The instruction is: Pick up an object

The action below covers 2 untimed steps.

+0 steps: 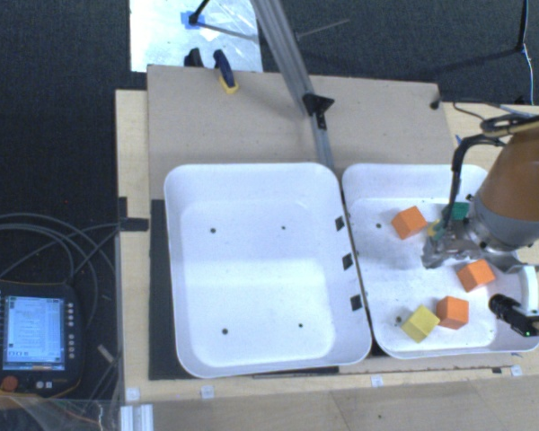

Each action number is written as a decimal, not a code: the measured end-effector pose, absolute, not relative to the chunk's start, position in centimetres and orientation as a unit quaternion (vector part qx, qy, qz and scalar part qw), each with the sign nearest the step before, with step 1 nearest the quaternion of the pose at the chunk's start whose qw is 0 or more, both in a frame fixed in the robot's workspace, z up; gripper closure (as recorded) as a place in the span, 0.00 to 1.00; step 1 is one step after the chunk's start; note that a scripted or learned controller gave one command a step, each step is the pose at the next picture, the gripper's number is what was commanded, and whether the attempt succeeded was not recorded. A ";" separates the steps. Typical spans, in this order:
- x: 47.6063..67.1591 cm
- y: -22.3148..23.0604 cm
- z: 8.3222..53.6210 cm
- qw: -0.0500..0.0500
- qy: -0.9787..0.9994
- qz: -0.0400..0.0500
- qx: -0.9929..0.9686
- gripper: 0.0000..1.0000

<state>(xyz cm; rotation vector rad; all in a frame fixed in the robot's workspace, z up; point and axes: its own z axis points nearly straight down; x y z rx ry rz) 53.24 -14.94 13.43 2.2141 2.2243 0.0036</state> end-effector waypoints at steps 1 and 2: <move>53.2 -15.3 19.8 0.004 0.709 0.002 0.706 1.00; 53.4 -15.3 21.2 0.002 0.709 0.001 0.706 1.00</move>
